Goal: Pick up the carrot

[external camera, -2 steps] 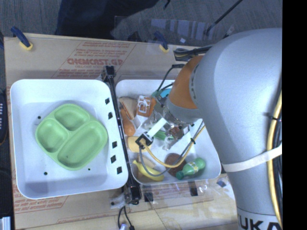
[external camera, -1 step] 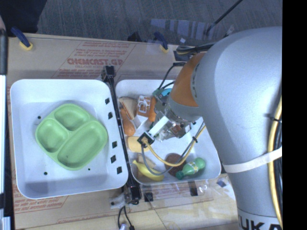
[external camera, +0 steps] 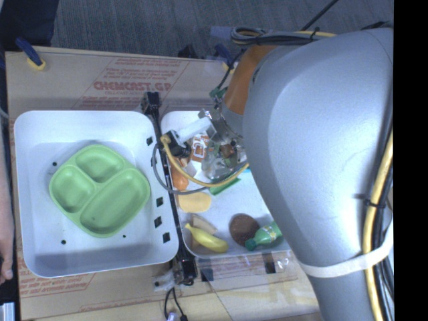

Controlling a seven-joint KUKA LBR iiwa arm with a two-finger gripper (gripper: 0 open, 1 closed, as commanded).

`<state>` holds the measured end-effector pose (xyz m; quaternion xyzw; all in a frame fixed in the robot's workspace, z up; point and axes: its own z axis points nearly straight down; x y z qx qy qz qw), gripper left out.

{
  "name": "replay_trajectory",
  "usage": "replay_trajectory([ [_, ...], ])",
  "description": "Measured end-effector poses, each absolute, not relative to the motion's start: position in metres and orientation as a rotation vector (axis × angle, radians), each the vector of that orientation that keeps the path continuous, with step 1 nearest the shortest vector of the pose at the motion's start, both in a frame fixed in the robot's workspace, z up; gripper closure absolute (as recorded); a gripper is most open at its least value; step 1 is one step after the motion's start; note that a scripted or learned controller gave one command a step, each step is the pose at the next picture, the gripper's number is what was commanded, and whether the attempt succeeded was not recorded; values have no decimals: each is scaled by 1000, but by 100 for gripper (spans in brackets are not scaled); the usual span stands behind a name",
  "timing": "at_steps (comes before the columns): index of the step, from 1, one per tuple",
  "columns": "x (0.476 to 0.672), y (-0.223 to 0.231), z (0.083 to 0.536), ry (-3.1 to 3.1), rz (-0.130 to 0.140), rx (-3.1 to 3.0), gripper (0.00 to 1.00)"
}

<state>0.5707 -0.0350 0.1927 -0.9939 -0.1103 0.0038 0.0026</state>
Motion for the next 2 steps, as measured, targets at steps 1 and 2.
replay_trajectory([
  [1, 621, -79, 284, -446, 3, -3107, 100],
  [2, 581, -100, 103, -345, 11, -3114, 100],
])
